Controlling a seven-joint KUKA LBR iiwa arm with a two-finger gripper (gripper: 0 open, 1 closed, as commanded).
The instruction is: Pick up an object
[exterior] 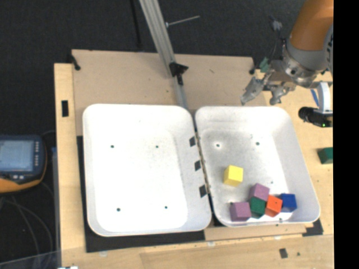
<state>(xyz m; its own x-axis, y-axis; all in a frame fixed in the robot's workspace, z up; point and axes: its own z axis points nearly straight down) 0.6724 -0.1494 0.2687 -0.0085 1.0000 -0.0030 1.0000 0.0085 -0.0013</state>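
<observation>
Up by the right bin's [300,150] far edge, the pincer [262,94] hangs spread open, gripping nothing. Yellow block [234,175] sits mid-bin; other blocks [262,202] cluster along its near edge.

You have open floor across the right bin's [291,129] far half; blocks crowd its near right corner, the yellow block [234,175] standing apart.

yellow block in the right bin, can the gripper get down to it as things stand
Probably yes. The yellow block sits apart from the other blocks, with bare floor of the right bin around it. The gripper hangs over the bin's far rim, nothing between them.
</observation>
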